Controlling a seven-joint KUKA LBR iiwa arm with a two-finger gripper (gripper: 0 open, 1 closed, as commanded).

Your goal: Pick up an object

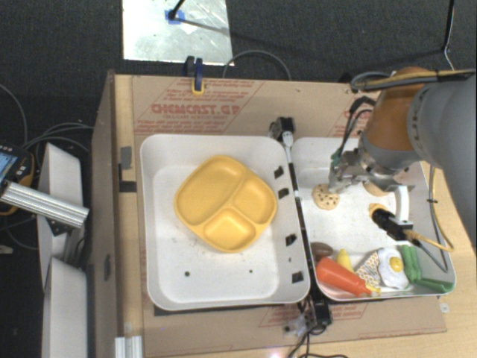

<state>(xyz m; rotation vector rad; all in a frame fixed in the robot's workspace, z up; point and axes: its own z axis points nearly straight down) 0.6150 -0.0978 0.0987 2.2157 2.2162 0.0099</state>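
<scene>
Round tan cookie with dark chips (pixel 324 197) lies flat on the floor of the right-hand shallow white bin (pixel 313 154), in its upper left part, near the divide between the two bins and well apart from the other things there. The pincer (pixel 340 182) hangs just above and to the right of the cookie, at the end of the grey arm with its orange band (pixel 402 125), which comes in from the right. From this slanted view I cannot tell whether the pincer is open or closed, and nothing can be seen in its hold.

Along the near edge of the same bin lie toy foods close together: an orange carrot (pixel 341 276), a small brown piece (pixel 322 250), a small yellow piece (pixel 343 259), a white fried egg with a yellow yolk (pixel 390 265) and a green pod (pixel 414 267).

The left-hand shallow white bin (pixel 149 200) holds a yellow plastic plate with three compartments (pixel 223 203), set near its middle. Both bins sit on the cardboard-covered bench (pixel 194 110).
</scene>
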